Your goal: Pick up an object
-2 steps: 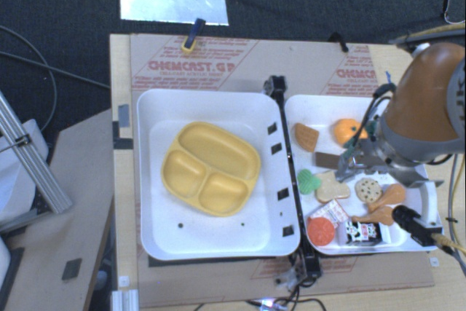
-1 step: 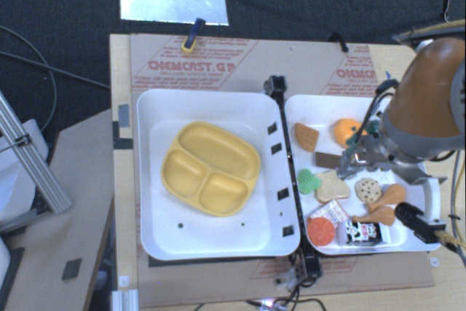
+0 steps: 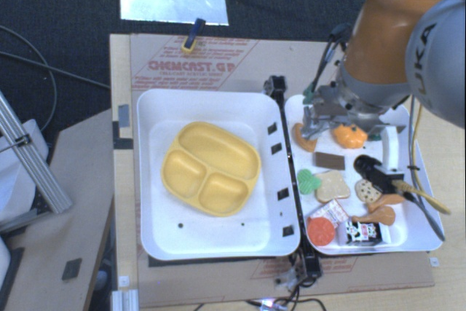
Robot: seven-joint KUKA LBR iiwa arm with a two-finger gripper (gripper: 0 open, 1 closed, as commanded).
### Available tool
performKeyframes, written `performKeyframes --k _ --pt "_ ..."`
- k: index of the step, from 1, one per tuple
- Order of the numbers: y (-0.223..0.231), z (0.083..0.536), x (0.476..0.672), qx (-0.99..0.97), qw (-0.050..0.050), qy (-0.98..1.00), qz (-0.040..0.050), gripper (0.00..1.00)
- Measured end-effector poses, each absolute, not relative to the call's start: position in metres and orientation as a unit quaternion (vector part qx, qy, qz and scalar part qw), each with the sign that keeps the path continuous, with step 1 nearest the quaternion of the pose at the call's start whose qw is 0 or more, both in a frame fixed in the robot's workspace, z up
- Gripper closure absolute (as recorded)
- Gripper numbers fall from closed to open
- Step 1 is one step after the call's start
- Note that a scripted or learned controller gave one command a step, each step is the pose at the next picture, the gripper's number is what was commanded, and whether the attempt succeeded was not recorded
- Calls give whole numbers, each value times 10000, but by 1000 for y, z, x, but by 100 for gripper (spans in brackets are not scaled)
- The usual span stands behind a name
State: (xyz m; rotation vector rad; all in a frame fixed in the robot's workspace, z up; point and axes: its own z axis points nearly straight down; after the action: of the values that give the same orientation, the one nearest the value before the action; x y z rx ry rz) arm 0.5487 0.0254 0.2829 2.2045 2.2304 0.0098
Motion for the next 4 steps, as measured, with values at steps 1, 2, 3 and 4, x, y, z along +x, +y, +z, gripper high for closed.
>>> performKeyframes --k 1,2,3,4 --pt "-29 309 485 7087 9 7055 1 100" --pt "91 331 557 7021 15 7120 36 100" --pt "129 402 485 7039 5 7103 25 100" --pt "115 307 555 7077 -3 7065 -22 100"
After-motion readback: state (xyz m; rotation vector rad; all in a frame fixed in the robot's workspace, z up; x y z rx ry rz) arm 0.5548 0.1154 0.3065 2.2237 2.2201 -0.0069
